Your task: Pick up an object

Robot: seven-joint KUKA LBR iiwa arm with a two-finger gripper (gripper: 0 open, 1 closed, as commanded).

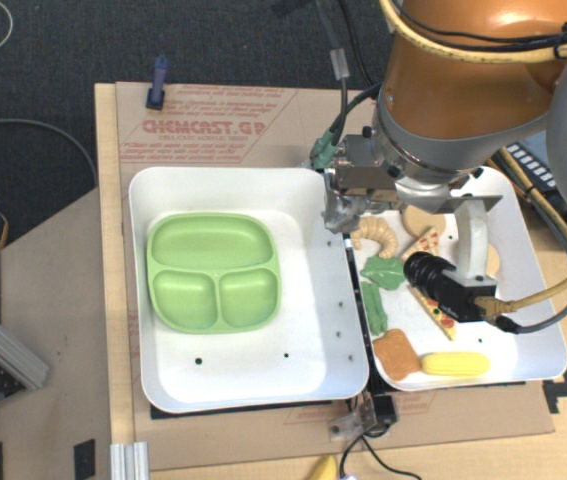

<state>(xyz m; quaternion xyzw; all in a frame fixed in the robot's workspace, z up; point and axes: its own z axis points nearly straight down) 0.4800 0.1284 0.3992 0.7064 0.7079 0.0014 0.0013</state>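
Observation:
The right bin [538, 298] holds several toy foods. A tan croissant [377, 234] lies near its upper left, with a green leafy piece [383, 273] just below and a green strip [374, 310] along the left wall. A brown cookie [396, 354] and a yellow corn cob [455, 365] lie at the front. A pizza slice [425, 243] is partly hidden by the arm. My gripper [345, 208] hangs low over the bin's upper left corner, just left of the croissant. I see nothing held in it.
The left bin [303, 318] bears a green divided plate [213, 271]. The big orange and grey arm [483, 58] covers the right bin's back part. A blue clip [157, 83] lies on the cardboard behind the bins.

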